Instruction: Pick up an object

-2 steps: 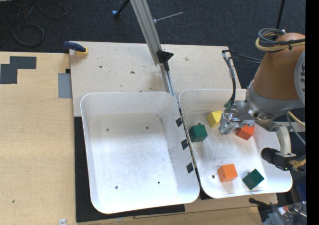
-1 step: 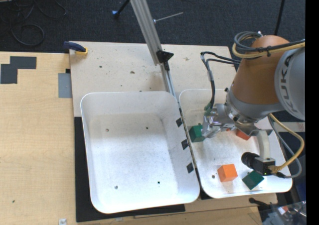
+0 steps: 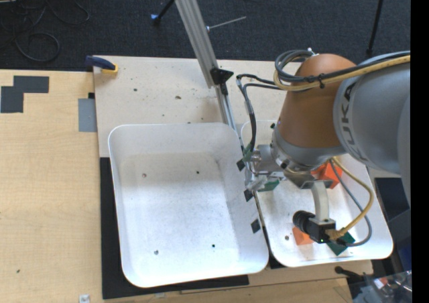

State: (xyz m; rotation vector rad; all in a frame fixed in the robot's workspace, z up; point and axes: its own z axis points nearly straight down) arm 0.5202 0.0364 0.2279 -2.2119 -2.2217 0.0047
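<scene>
Overhead, the camera view shows two shallow white bins side by side on the pale bench (image 3: 154, 94). The left bin (image 3: 174, 188) holds nothing but a few dark specks. The right bin (image 3: 377, 228) is largely covered by the single grey arm (image 3: 379, 114), whose orange band (image 3: 312, 107) bulges above the wrist.

Three loose things can be counted in the right bin, two orange and one green. An orange block (image 3: 329, 173) lies near the middle, tucked against the underside of the wrist. A smaller orange piece (image 3: 301, 236) sits near the bin's front edge, and a green piece (image 3: 338, 247) lies just to its right, also at the front.

The gripper (image 3: 257, 177) hangs low over the seam where the two bins meet, well apart from the front pair of things. Cables and dark fittings clutter it, so I cannot tell whether it is open or closed, nor whether anything is in it.

Behind the bins, one aluminium rail (image 3: 199, 33) leans up from the bench, and one blue clamp (image 3: 100, 64) grips the back left corner.
</scene>
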